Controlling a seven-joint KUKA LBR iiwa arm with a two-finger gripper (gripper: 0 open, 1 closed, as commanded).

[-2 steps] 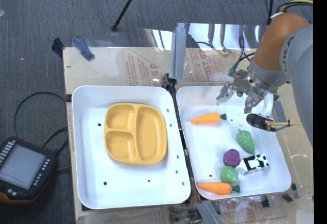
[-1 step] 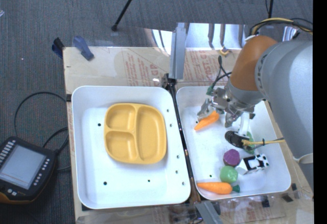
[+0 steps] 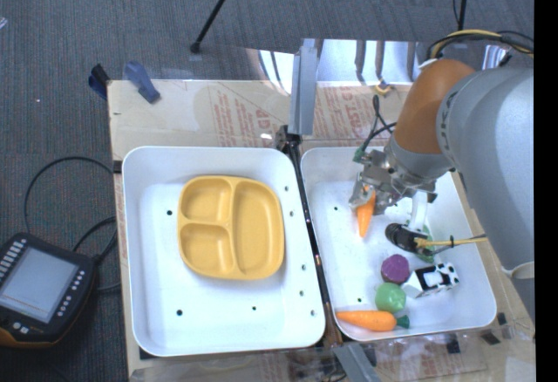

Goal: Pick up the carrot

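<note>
Currently the gripper (image 3: 370, 195) sits over the far half of the right bin (image 3: 342, 260), the grey arm with its orange band coming in from the right. Its 2 fingers are clenched on the upper end of a carrot (image 3: 364, 220), which hangs between them with its tip pointing toward the near side, over the white floor of the bin; I cannot tell whether the tip touches the floor.

Several other things share the bin. A purple toy (image 3: 395, 268) lies near and slightly right of the held carrot, and a green toy (image 3: 390, 296) lies just beside it on the near side. A black-and-white toy (image 3: 436, 277) rests to the right of those 2. A second carrot (image 3: 368, 319) lies flat along the near wall, its green top pointing right and close to the green toy. All 4 are apart from the gripper, and nothing stands between the fingers and the carrot they hold.

In the left bin (image 3: 157, 302) a yellow plate (image 3: 232, 226) with 3 compartments lies near the middle. On the floor at the far left rests a handheld screen unit (image 3: 35, 284).
</note>
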